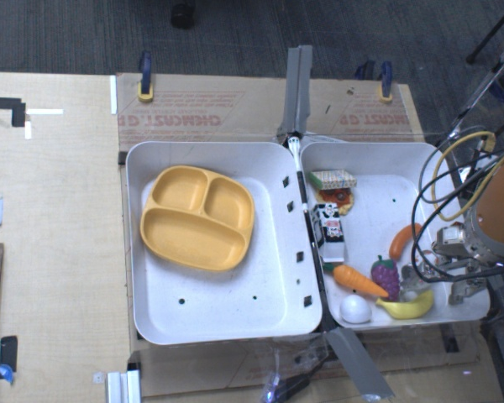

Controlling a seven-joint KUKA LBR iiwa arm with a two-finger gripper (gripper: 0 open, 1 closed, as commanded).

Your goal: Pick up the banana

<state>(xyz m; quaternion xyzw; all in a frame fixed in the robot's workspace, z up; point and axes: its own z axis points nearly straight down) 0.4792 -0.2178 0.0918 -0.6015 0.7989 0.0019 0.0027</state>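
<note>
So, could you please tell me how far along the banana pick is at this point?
Done: the arm has reached into the right bin, its gripper just above the banana. In hand: nothing visibly; the banana lies on the bin floor beside the grapes and white egg. Left: grasping and lifting.

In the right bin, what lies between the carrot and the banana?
In the camera view, the purple grapes lie between the carrot and the banana, touching the carrot's right end. The white egg sits just below that stretch.

Yellow banana (406,307), right bin's near edge
</note>
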